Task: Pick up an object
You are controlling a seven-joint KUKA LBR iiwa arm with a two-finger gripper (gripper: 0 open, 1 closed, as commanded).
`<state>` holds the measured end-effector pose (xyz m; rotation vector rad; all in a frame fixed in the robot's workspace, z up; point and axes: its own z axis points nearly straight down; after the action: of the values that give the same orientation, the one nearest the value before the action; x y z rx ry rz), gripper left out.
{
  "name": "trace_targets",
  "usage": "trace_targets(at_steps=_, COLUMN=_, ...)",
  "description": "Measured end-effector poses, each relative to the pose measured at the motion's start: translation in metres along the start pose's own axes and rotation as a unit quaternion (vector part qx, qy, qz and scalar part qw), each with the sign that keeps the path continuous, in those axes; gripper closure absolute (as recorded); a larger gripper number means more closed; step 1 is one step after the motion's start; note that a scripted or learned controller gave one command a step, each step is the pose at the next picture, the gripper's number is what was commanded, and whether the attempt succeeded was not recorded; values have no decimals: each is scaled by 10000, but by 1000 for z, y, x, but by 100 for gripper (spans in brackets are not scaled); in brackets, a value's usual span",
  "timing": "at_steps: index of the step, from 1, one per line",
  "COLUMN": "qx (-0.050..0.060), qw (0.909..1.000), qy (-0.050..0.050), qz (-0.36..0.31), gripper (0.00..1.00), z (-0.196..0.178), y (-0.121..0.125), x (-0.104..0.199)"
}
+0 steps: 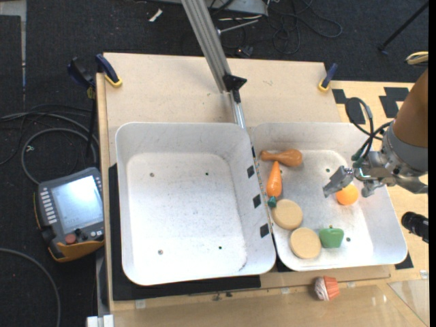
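While the grey arm with its orange band reaches in from the right, its claw (351, 181) hangs over the right-hand shallow white bin (381, 240), directly above a small round orange fruit (347, 195) that lies toward the bin's right side. One grey finger (335, 182) slants out to the left of the fruit and another sits to its right, so the claw looks released, straddling the fruit rather than clamped on it; whether the tips touch it cannot be told.

Doing this step well, as I judge it, means centring the fruit between both fingers before closing, since a round, smooth piece is likely to squirt sideways if pinched off-centre. Descend until the tips reach below the fruit's widest part, then close gently and lift straight up.

Neighbours leave room: a green pepper-shaped toy (332, 237) and two tan round discs (287, 214) (305, 242) lie nearer the front, an orange carrot (274, 178) and a brown drumstick-shaped piece (283, 157) by the dividing wall, all apart from the fruit. A pinkish toy (326, 288) rests on the wooden counter (177, 90) outside the bins.
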<state>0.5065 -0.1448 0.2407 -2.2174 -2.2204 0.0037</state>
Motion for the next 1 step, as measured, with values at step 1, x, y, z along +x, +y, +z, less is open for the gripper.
trace_targets(at_steps=1, qx=-22, qw=10000, qy=-5, qz=6, gripper=0, z=-2, y=1, x=0)
